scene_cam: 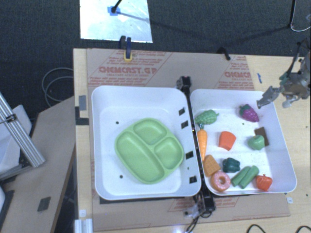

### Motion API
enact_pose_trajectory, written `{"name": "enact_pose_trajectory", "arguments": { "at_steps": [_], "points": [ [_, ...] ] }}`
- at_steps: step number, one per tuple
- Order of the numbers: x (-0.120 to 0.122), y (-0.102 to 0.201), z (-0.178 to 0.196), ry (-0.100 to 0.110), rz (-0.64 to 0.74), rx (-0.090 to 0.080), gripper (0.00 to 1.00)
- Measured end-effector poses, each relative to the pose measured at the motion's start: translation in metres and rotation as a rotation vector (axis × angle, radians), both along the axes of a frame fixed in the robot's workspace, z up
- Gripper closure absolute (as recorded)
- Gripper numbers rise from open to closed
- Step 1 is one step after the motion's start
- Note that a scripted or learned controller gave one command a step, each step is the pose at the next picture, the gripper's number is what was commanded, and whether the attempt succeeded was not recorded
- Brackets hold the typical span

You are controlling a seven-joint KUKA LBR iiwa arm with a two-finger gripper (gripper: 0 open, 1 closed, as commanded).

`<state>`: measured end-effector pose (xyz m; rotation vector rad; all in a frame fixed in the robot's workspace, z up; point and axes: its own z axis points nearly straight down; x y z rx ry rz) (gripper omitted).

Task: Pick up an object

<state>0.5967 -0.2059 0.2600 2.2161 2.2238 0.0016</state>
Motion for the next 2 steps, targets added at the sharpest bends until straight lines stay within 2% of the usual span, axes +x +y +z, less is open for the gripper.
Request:
{"name": "enact_pose_trajectory", "arguments": {
  "at_steps": [2],
  "points": [
    [0.009, 0.007, -0.12, 0.005, 0.002, 0.002, 0.0]
  ]
}}
